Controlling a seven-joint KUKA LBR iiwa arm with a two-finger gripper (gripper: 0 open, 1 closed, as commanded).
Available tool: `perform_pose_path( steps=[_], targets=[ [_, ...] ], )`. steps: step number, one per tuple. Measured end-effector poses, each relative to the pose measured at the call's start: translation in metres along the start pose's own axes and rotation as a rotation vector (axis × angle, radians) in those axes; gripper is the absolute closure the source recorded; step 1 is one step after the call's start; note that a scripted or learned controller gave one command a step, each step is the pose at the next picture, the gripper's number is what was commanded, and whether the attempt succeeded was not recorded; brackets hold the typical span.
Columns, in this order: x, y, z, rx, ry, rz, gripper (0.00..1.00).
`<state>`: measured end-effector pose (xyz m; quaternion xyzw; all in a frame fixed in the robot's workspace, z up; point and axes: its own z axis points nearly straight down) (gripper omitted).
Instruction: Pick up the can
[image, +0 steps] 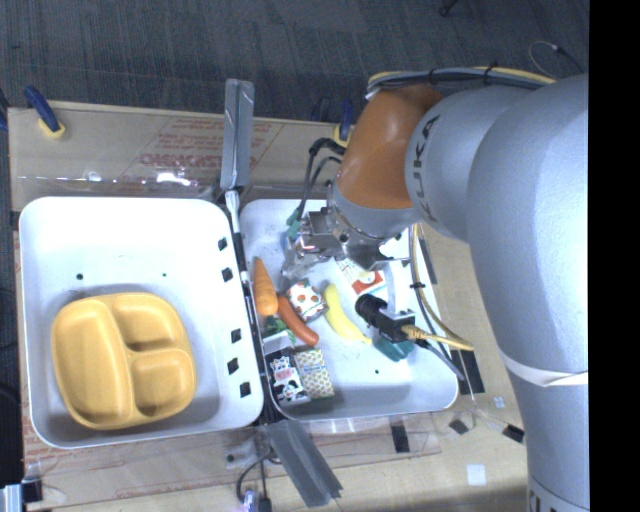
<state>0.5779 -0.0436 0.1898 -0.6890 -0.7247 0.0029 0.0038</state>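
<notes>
In the right bin (420, 385), a small round thing with red, white and yellow print (305, 300), apparently the can, lies between an orange carrot (263, 287) and a yellow banana (342, 312). My gripper (308, 245) hangs low over the bin's far left part, just above and behind this can. The grey wrist and orange band cover the gripper's tip. Nothing is visibly held.
A reddish sausage (298, 326) lies in front of the can. A patterned box (300, 378) sits at the near left corner and a teal piece (393, 348) at the right. A red-white item (366, 279) peeks from under the wrist. The left bin (120, 230) holds a yellow divided plate (122, 355).
</notes>
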Motion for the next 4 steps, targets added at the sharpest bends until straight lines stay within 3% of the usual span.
perform_pose_path(
  steps=[1,2,3,4],
  targets=[
    [-0.001,0.000,0.000,0.000,0.000,0.001,0.00],
    [-0.068,-0.006,0.101,-0.002,0.000,-0.115,0.00],
    [-0.069,-0.002,0.086,-0.011,-0.004,-0.120,1.00],
    [-0.011,0.019,-0.013,-0.003,-0.001,-0.034,1.00]
  ],
)
